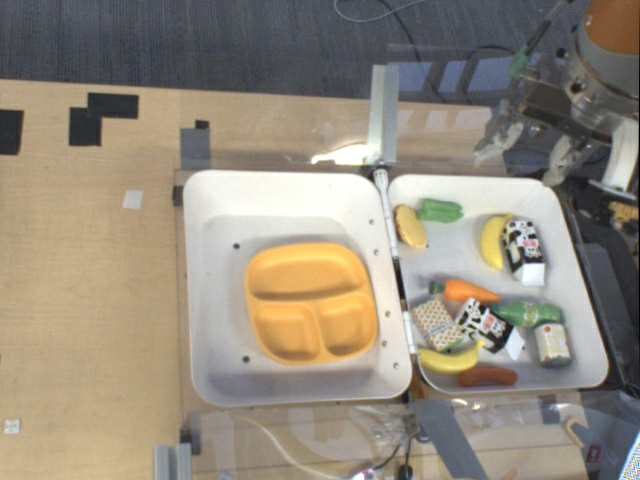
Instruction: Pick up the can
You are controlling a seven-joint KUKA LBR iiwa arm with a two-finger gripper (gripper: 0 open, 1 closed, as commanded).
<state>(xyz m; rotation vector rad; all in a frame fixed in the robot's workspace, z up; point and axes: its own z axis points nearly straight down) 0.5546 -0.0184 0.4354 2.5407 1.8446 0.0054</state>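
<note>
The can [551, 344] is small, with a silver top and a red and white label. It stands in the right bin [590, 320] near the front right corner, just below a green bottle [528, 314]. My gripper [527, 146] hangs above the back rim of the right bin, far behind the can. Its two fingers [496, 133] are spread apart, open, with nothing between them.
The right bin also holds a green pepper [440, 209], two bananas [491, 240] [448, 358], two cow-print cartons [524, 250] [485, 323], a carrot [468, 290], a sausage [488, 376] and a bread roll [409, 226]. An orange divided tray [303, 302] lies in the left bin [215, 268].
</note>
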